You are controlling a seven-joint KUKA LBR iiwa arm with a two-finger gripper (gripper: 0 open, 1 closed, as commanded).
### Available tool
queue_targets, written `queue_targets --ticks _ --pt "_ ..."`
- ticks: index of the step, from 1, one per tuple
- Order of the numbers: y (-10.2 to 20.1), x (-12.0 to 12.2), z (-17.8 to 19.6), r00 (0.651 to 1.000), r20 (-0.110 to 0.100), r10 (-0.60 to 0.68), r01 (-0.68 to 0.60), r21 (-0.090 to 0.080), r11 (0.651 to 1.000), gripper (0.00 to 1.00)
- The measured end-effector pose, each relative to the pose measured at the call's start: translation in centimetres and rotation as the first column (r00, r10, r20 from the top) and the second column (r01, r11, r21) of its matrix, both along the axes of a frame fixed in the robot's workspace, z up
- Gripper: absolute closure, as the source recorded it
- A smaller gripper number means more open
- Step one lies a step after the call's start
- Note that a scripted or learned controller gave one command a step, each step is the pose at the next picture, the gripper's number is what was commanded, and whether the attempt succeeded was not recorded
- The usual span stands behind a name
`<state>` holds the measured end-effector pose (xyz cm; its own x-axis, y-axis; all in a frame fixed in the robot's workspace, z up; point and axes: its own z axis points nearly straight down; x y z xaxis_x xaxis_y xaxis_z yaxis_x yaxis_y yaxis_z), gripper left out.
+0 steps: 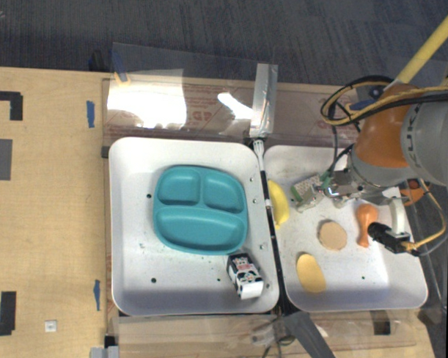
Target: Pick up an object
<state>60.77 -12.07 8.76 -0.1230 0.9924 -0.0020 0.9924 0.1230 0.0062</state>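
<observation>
Nearest the lens, a small printed carton lies well left of the gripper, whose finger state I cannot tell. Just below it sits a tan round cookie: probably light, rigid, best pinched across its edges.

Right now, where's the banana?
In the camera view, the banana lies in the right bin, against its left wall by the divider between the bins, with the teal plate just across in the left bin.
</observation>
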Motion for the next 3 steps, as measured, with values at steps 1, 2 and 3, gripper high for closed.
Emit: queue_targets --ticks 1,2,3 --pt "2.6 4.8 -0.1 0.999 -0.002 0.043 -0.043 0.001 0.999 0.00" --pt "2.6 4.9 1.0 0.999 0.002 0.044 -0.044 0.001 0.999 1.00" --pt "10.3 5.6 10.2 0.994 0.002 -0.107 0.107 0.004 0.994 1.00"
